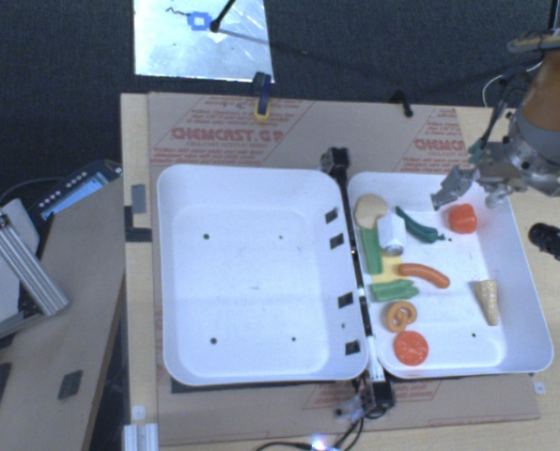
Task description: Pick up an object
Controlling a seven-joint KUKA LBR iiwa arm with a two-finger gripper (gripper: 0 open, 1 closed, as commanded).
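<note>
- The arm (pixel 548 111) reaches in over the far edge of the right bin (pixel 524 346), and its pincer (pixel 473 184) hangs just beyond the red-orange block (pixel 462 218).
- The pincer's fingers look spread, one toward the green pepper (pixel 417 225) and one nearer the block, and nothing sits between them.
- Every candidate object lies in the right bin. Taking the red-orange block as landmark: the green pepper is just beside it toward the divider, and the white cylinder (pixel 390 233) and cream round piece (pixel 370 210) lie farther that way.
- Nearer the camera from the block lie the orange sausage (pixel 423 273), the green bean-like piece (pixel 393 290), the pretzel (pixel 399 316) and the red tomato (pixel 411 348); the cone (pixel 488 301) sits near the bin's right side.
- The left bin (pixel 252 271) sits across the divider, well apart from the block.
- Judged from this, the pick is not yet made: the approach looks roughly done, while descent, closing on an object and lifting are all left.
- The block seems the likeliest target, being nearest the pincer.
</note>
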